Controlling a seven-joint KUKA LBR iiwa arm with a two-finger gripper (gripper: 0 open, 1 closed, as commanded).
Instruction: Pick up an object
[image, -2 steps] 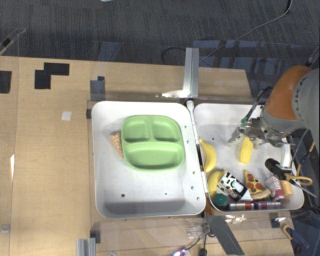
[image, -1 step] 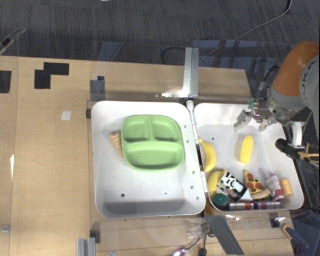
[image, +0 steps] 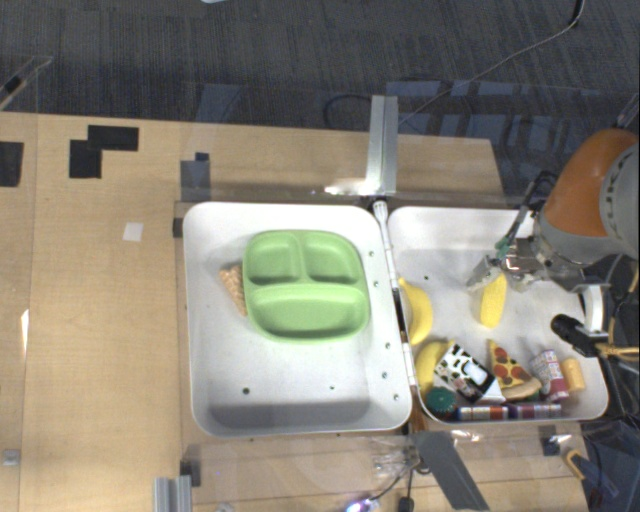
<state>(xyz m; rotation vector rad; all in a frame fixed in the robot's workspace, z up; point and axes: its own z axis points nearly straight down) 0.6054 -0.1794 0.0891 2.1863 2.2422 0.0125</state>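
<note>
So the tool (image: 506, 265) sits low in the right bin (image: 440, 232), right over a small yellow piece (image: 492, 301). Looks like the grabbing step. Can't tell if it's spread or pinching. Next up it needs a firm close, then a straight lift.

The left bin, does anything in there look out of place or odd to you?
One thing. The green divided plate in the left bin lies on top of a tan, grainy-looking item, which pokes out from under its left edge. Too little shows to tell what it is. Otherwise nothing looks spilled or damaged there.
</note>
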